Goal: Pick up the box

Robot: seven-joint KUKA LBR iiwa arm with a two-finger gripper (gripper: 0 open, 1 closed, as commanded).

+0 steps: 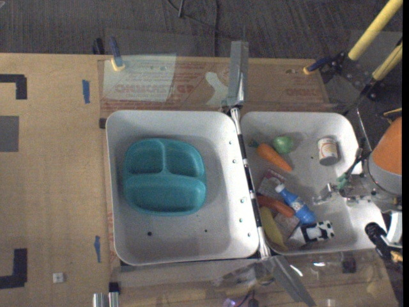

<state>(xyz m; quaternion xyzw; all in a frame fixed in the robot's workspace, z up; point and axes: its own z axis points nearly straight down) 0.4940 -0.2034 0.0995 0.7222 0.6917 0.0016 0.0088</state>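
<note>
Box [276, 179] lies flat in right bin [345, 123], mostly buried under blue bottle [296, 204] and red pepper [276, 204], below carrot [275, 157]. Gripper [332, 190] hangs right of bottle, apart from box; finger spread: cannot tell. Risk: clutter blocks grasp, fingers likely catch bottle instead, or thin box slips.

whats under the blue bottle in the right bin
The blue bottle lies on a pile: a flat box pokes out at its cap end, a red piece beside it. What lies directly beneath is covered.
</note>
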